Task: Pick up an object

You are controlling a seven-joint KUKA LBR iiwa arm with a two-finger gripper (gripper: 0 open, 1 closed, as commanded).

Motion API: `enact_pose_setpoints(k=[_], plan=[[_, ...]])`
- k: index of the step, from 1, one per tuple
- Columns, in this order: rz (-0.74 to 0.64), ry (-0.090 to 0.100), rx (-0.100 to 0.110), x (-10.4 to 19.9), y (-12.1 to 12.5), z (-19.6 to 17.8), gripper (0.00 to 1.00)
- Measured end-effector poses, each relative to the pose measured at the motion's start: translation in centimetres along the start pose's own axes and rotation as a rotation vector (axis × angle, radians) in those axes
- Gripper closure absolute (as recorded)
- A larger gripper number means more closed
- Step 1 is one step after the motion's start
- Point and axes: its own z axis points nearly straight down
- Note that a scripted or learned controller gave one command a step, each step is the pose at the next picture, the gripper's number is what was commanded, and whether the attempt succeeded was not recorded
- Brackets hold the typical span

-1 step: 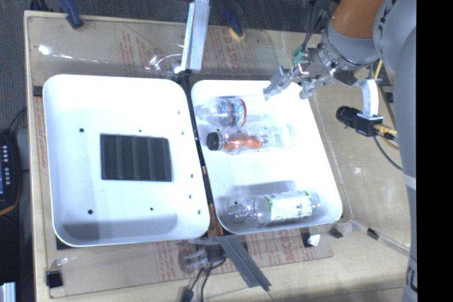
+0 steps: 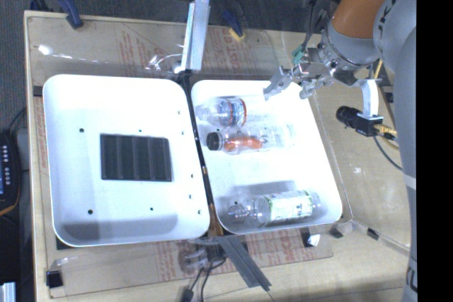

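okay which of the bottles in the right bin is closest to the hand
The bottle with the red-and-blue label, at the far end of the right bin. The hand hovers just past it; the other two lie farther toward the front.

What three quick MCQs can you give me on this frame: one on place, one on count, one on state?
1. Where is the dark slatted panel?
A. left bin
B. right bin
C. bench

2. How many bottles are in the right bin?
A. one
B. three
C. five

3. How do the bottles sit?
A. upright
B. stacked
C. on their sides

Answers:
1. A: the dark slatted panel lies on the left bin floor.
2. B: a top bottle, an orange-tinted middle bottle and a labelled bottle lie in the right bin.
3. C: all three lie flat, apart. The end effector sits above the bin's far corner.
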Motion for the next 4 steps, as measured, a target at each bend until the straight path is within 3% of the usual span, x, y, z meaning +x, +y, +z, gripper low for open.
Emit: enact_pose_setpoints(k=[1, 2, 3, 4], plan=[[0.000, 0.000, 0.000, 0.0, 0.0, 0.0, 0.00], [-0.112, 0.001, 0.009, 4.2, 0.7, 15.6, 0.00], [-0.202, 0.000, 0.000, 5.2, -4.0, 16.8, 0.00], [-0.222, -0.004, 0.018, 8.1, 1.2, 17.0, 0.00]])
